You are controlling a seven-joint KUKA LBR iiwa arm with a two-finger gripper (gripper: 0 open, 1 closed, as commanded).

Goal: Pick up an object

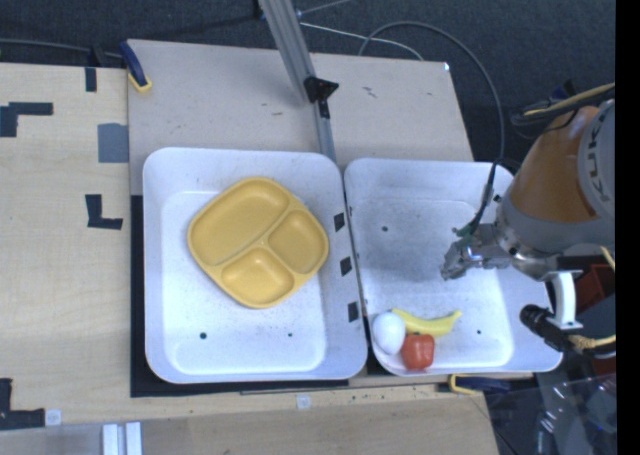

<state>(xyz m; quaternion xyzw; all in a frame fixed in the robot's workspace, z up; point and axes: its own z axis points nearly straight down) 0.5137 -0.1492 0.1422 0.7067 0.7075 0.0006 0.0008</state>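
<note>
Two white bins were seen side by side on the bench. The left bin (160, 243) was occupied by a yellow divided plate (258, 240), three compartments up, lying slightly turned. In the right bin (400, 193), three small things were bunched at the near edge: a white egg (386, 331), a red fruit (419, 351) just beside it, and a banana (432, 322) lying across behind them, touching both or nearly so.

The arm (560, 193), grey with its orange band, was reached in from the right, and the gripper (462, 261) was held low over the bare middle of the right bin, apart from the three objects. Nothing was seen between its fingers; whether they were spread or closed could not be told from this angle.

A metal rail (285, 18) was slanted down from the top towards the gap between the bins. Partial lettering was visible on the arm's casing at the right edge, too cropped to be read. No other writing could be made out.
</note>
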